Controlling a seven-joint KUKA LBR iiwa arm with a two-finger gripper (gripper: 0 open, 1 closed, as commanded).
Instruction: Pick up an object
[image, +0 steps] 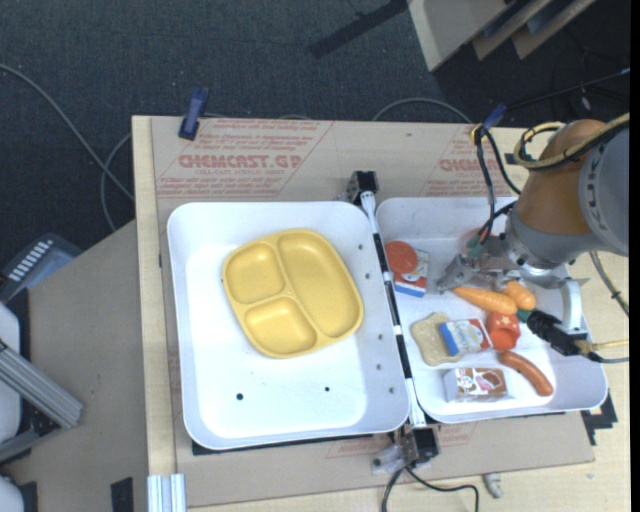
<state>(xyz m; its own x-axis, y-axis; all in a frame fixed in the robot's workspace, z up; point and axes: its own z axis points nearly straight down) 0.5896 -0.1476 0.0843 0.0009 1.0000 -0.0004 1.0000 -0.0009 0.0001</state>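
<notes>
Two bins (200, 300); tool (470, 268) above the carrot (488, 298).

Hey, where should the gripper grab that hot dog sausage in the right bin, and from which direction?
Probably the sausage is best taken at its middle, from straight above, with the fingers closing across its narrow width. It lies flat and slanted near the right bin's front right corner, beside the small packet, so set the fingers crosswise to its long axis.

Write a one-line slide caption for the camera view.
Arm's gripper low in the right bin near a carrot and sausage; yellow divided plate in the left bin.
</notes>
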